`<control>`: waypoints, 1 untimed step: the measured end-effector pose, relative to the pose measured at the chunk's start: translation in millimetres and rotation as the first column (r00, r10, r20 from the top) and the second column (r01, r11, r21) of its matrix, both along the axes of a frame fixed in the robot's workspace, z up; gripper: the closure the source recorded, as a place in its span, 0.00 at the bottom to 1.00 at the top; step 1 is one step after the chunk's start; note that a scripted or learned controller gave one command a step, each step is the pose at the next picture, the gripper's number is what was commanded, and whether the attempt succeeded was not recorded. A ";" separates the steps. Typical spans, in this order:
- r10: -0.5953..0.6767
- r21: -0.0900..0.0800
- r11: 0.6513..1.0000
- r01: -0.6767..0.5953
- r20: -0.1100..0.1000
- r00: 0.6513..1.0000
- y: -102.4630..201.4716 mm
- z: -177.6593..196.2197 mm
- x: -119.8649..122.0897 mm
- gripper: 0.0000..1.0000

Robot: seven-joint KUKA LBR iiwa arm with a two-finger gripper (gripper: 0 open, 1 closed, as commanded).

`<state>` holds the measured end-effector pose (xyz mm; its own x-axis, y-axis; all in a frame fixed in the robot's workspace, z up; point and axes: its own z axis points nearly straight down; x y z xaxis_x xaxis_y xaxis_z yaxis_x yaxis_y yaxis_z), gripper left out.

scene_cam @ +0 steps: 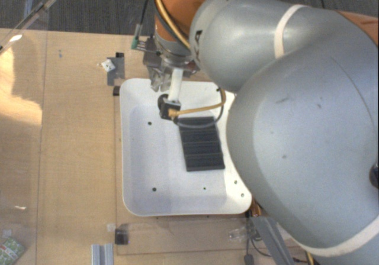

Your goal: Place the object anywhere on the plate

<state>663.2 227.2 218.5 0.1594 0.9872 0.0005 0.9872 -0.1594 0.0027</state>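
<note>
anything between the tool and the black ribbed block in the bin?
Nothing visible. The tool hangs over the white bin near its upper edge. The black ribbed block lies flat further down the bin, with no other thing between them.

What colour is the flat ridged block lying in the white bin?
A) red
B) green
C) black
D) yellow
C: the ridged block lying flat on the floor of the white bin is black all over, with dark ribs running across it.

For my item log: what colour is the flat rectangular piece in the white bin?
The piece is black with crosswise ridges, clearest in the camera view.
</note>
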 end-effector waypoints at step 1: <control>0.605 -0.001 0.796 -0.605 0.000 0.796 7.9 -64.2 3.1 1.00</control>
<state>666.3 235.1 154.3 -0.4701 0.8826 -0.0007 0.8826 0.4701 0.0031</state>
